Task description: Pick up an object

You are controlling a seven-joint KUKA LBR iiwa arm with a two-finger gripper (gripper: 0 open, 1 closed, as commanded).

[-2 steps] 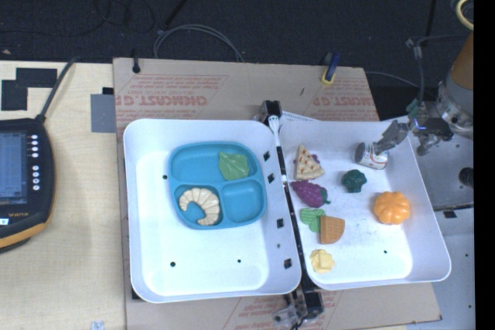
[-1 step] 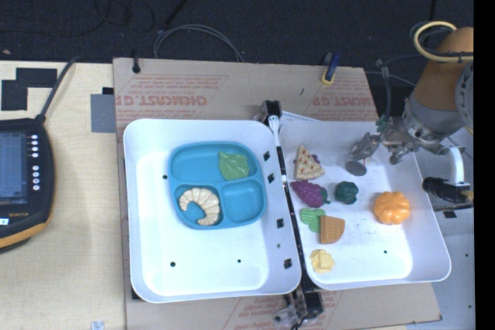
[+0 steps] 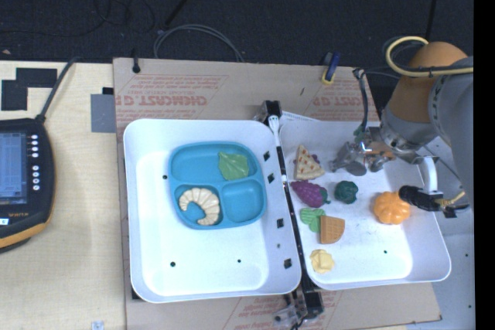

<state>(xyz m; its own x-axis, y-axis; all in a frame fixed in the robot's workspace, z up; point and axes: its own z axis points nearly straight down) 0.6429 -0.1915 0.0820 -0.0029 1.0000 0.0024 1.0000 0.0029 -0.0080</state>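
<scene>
My gripper (image 3: 349, 161) hangs over the back of the right bin (image 3: 421, 263), with the grey arm and its orange band (image 3: 433, 58) coming in from the right. It sits just right of a pizza slice (image 3: 307, 164) and just above a dark green broccoli piece (image 3: 346, 192). Also in this bin lie purple grapes (image 3: 308, 192), an orange pepper (image 3: 390, 208), an orange cone with a green top (image 3: 325, 226) and a small yellow piece (image 3: 322, 261). I see nothing held in the gripper.
The left bin (image 3: 151, 243) bears a blue divided plate (image 3: 244, 202) with a green leaf (image 3: 233, 164) and a croissant (image 3: 200, 204). A black divider rail (image 3: 283, 197) runs between the bins. A handheld control pendant (image 3: 19, 174) lies at the far left.
</scene>
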